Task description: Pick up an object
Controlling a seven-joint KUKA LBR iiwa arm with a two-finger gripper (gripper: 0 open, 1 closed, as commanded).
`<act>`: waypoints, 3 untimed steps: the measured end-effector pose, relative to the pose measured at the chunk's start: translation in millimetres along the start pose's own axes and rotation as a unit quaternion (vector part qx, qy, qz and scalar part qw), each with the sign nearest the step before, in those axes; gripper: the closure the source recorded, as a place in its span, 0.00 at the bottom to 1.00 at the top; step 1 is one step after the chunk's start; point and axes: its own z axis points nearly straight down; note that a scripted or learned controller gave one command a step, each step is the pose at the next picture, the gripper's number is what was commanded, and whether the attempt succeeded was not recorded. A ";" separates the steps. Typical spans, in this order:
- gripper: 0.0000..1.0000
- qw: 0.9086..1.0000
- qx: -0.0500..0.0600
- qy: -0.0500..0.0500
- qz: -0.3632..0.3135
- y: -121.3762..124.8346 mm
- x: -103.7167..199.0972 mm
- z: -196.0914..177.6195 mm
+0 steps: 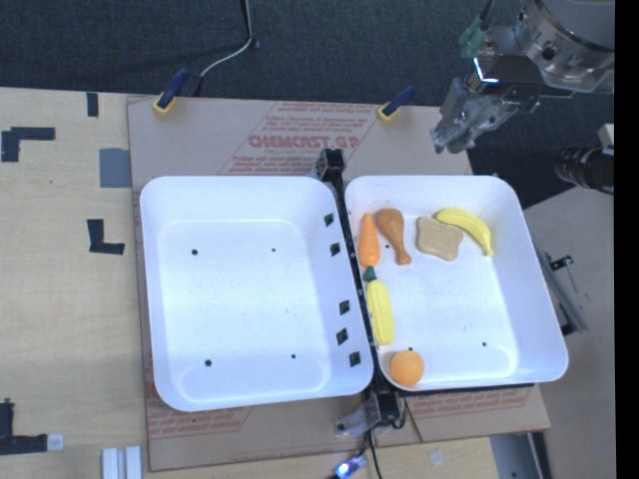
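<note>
Orange ball (406,368) is sitting lowest in frame, at the right bin's (519,357) bottom rim. Gripper (454,140) is hovering at upper right, off the bin; finger state cannot be told. Below it, the banana (467,229), toast (437,239), drumstick (392,233), carrot (368,239) and corn (379,309) are looking light, rigid, smooth plastic; the slim corn should suit a mid-body grasp.

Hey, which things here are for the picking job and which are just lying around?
For the job: tool, carrot, drumstick, bread slice, banana, corn cob, orange.

Lying about: clamps, cable, cardboard sheet.
</note>
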 end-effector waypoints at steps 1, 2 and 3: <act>1.00 1.000 0.002 0.000 0.000 -30.8 59.2 -10.1; 1.00 1.000 0.003 0.000 0.001 -41.6 116.4 -12.0; 1.00 1.000 0.003 -0.001 0.002 -40.8 151.7 -11.5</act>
